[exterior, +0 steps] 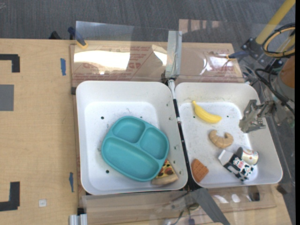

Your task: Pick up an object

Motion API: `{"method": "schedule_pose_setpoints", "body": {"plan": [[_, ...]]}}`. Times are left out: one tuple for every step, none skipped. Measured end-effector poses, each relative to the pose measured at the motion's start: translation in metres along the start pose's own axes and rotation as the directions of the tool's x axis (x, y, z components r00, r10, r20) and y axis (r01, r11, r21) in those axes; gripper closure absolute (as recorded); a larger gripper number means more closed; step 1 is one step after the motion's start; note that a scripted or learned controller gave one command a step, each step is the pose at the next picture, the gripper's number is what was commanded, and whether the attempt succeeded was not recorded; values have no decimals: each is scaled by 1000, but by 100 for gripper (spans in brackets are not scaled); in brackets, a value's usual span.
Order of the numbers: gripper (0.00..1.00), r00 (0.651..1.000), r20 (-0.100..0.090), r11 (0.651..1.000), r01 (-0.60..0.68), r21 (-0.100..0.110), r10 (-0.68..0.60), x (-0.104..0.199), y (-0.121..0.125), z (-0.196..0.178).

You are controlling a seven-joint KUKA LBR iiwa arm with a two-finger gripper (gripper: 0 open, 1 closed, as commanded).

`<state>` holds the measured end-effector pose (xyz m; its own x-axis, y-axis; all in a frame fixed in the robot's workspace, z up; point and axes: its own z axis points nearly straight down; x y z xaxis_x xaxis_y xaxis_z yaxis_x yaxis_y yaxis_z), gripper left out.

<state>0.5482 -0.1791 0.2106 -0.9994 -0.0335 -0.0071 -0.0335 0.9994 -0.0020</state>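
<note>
The right bin holds a yellow banana at its back left and a tan croissant-shaped piece in the middle. An orange-brown waffle piece lies at its front left, and a black-and-white toy with a small cup at the front right. My gripper hangs over the right bin's right side, to the right of the croissant and above the toy. It is open with nothing between its fingers.
The left bin carries a teal divided plate, with a pizza slice partly tucked under its front right edge. Cables and a yellow pole crowd the back right. A clear plastic sheet stands behind the bins.
</note>
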Motion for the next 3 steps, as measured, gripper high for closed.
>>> {"method": "schedule_pose_setpoints", "body": {"plan": [[100, 878, 2, 878, 478, 1, -478, 14, -36, -33], [100, 979, -1, 979, 204, -1, -204, 54, -43, -61], [100, 966, 5, 966, -258, 1, 258, 34, -43, -163]]}}
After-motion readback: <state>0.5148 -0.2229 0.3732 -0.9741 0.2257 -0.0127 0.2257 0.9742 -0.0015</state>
